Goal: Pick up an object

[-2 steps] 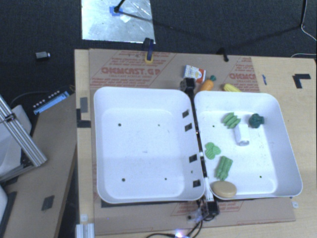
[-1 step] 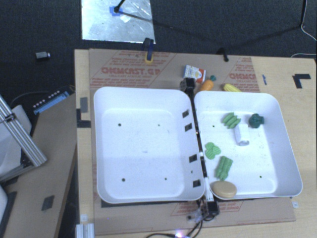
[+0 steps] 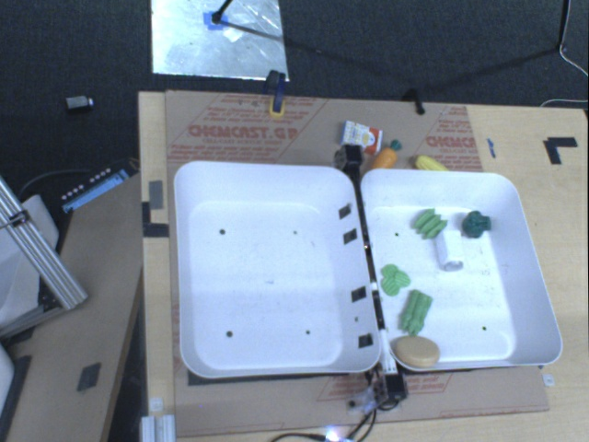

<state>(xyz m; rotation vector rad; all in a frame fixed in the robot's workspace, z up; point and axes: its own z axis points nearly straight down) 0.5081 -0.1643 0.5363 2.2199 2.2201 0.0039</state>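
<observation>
Printed cardboard bench (image 3: 239, 132) on dark carpet (image 3: 414, 26); the smooth white right bin (image 3: 529, 274) holds a ridged green piece (image 3: 415, 311), a white cylinder (image 3: 449, 250) and a tan oval (image 3: 416, 351); the pincer's state cannot be told.

The right bin (image 3: 515, 247) holds six small things. A ridged light-green piece (image 3: 428, 223) lies near its far edge, with a dark teal lumpy piece (image 3: 475, 223) just beside it to the right. A short white cylinder (image 3: 449, 250) lies on its side close below them. Toward the divider sits a small rounded green piece (image 3: 394, 280), then a longer ridged green piece (image 3: 415, 311) (tilted), and a tan oval (image 3: 416, 351) at the near rim.
</observation>
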